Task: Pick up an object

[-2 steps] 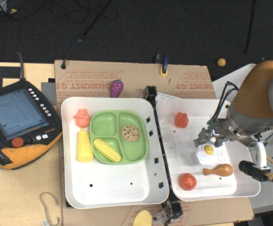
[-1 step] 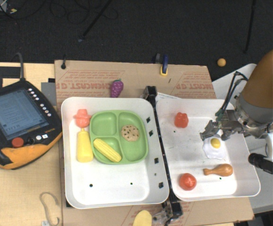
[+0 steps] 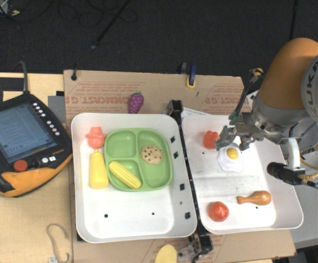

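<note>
Fried-egg toy, white with a yellow yolk: lies flat in the upper middle of the right white bin, directly under the gripper; roughly round, so no clear long axis or pointing direction can be told.
Bench, pale wood top: carries both bins on a brown cardboard sheet printed with red lettering, upside down and too blurred to read with confidence.
Arm, grey with an orange band: enters from the right and leans over the right bin.
Left white bin: holds a green divided plastic plate, a yellow bottle toy and a pink toy beside the plate.
Teach pendant, black and orange with a screen: rests left of the bins; screen text unreadable.
Plate contents: a yellow corn cob toy lying slantwise and a brown chocolate-chip cookie toy.
Gripper fingers: dark fingertips sit just above and either side of the egg's top edge; cannot tell how far apart they stand, nor whether they touch the egg.
Brown drumstick toy: long axis runs left to right, thick end to the right.
Red tomato toy: near the bin's front edge.
Red pepper-like toy: just left of the gripper.
Purple grape toy: on the cardboard behind the left bin.
</note>
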Robot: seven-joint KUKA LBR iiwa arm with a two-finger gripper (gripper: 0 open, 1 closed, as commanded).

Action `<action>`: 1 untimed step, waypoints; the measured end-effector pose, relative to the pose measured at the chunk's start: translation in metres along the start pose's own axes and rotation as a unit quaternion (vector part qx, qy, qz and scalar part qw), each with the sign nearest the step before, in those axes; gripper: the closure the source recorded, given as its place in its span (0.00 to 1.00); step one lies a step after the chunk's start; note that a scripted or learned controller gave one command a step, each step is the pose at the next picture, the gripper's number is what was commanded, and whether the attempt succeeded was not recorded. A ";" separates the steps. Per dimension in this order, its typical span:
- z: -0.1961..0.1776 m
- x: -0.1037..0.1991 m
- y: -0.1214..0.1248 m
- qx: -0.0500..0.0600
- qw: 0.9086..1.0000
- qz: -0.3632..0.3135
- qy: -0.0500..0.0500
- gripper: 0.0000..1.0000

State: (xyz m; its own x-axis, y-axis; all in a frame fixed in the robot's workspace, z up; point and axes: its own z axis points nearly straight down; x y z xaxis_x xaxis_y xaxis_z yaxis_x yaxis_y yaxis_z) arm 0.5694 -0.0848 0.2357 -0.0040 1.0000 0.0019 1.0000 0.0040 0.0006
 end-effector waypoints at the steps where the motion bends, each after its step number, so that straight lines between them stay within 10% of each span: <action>1: 0.011 0.042 0.044 0.001 1.000 0.000 0.000 1.00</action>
State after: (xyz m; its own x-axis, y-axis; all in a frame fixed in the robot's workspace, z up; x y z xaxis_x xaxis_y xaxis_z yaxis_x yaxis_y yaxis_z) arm 0.6135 -0.0422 0.2244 -0.0037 1.0000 0.0019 1.0000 0.0037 -0.0004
